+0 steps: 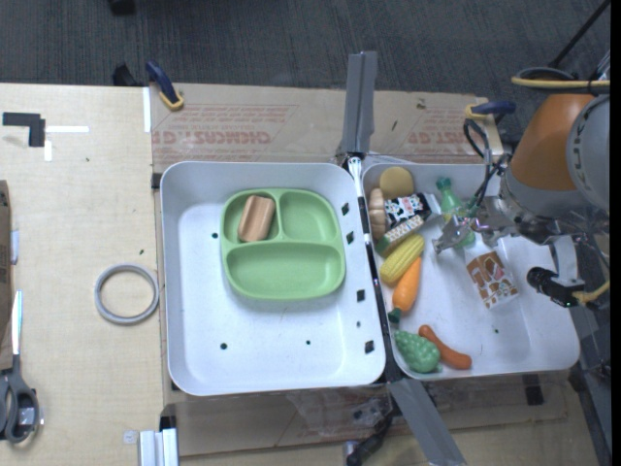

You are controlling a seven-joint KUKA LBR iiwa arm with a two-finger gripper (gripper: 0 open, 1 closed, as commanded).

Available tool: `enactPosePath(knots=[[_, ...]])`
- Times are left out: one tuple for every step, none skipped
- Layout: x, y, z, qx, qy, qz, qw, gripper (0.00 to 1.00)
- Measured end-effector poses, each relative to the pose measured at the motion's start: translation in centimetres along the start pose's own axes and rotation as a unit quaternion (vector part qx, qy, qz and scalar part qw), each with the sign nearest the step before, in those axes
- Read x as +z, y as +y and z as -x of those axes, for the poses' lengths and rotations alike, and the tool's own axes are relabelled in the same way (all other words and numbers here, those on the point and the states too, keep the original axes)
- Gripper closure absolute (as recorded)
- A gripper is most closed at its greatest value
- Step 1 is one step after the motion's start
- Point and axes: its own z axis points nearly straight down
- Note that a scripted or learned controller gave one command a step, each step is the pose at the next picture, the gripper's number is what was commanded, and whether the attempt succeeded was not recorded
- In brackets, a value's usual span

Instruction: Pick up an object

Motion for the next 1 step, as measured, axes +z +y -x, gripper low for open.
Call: enactPosePath(knots=[[-0.05,-7.23,4.41,0.068,0.006,-0.001,0.9976,0.00]])
